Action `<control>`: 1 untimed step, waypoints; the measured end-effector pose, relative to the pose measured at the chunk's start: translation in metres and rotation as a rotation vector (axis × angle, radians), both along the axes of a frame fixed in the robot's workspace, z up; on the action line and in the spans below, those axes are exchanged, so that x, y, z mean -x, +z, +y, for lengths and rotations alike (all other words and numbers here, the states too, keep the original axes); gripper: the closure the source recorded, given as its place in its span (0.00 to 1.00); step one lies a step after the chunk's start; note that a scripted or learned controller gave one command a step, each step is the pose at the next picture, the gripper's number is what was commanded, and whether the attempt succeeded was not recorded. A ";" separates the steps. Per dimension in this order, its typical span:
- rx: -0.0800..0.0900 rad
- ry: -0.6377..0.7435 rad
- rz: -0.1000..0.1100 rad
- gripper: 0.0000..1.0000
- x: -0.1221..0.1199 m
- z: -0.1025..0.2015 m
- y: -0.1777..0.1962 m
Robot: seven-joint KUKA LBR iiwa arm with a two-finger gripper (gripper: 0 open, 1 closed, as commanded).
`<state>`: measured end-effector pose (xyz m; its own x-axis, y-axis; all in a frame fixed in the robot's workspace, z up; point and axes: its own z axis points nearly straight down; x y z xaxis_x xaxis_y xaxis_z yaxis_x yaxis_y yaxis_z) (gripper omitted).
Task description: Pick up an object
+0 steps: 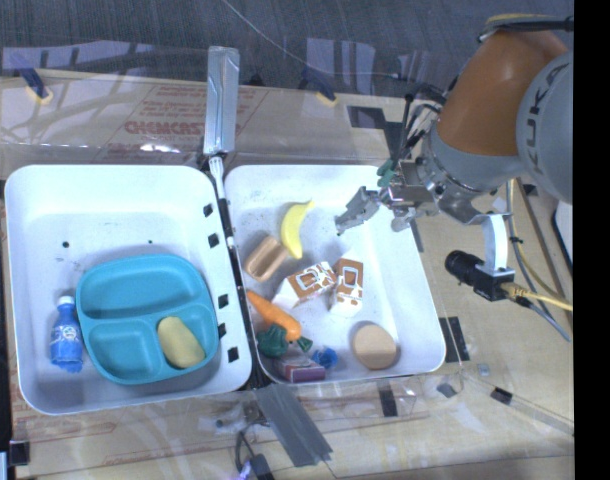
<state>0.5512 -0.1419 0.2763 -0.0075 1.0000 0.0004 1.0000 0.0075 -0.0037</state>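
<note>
My pincer (pixel 357 211) hung above the right bin (pixel 410 268), spread wide, holding nothing. Banana (pixel 294 226) nearby: judged light, smooth; best gripped across its middle.

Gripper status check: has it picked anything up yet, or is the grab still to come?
Nothing looks picked. The gripper hangs open over the right bin, beside the banana, with nothing between its fingers. Banana, carrot and the other items lie in the bin. Descent, grasp and lift remain.
</note>
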 end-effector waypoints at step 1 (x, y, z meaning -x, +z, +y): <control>-0.001 0.058 0.012 0.00 -0.067 0.021 -0.109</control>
<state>0.6180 -0.1204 0.1675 -0.0658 0.9978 0.0024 0.9977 0.0658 -0.0154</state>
